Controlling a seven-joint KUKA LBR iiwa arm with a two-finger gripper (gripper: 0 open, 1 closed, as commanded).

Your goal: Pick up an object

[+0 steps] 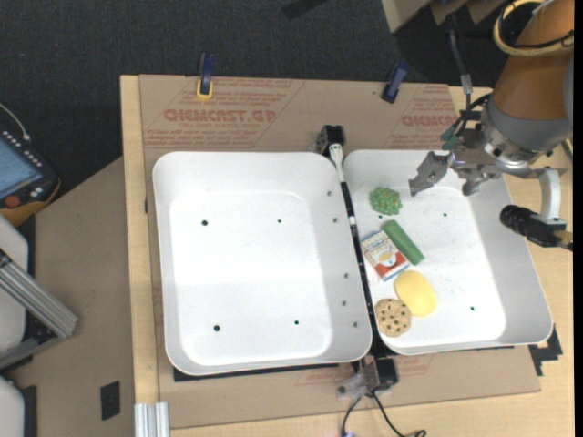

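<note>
The right bin (492, 330) holds several small items along its left side: a green broccoli-like piece (385, 200), a green bar (402, 242), a small red, white and blue carton (383, 254), a yellow lemon-like piece (415, 293) and a brown cookie (393, 317). My gripper (448, 177) hangs over the upper part of the right bin, to the right of the green piece and apart from it. Its fingers (424, 177) are spread, with nothing between them.
The left bin (173, 271) lies beside the right one on a brown cardboard sheet (273, 107). Blue clamps (206, 73) hold the sheet's far edge. A black part (533, 226) on the arm sticks out over the right bin's right rim.
</note>
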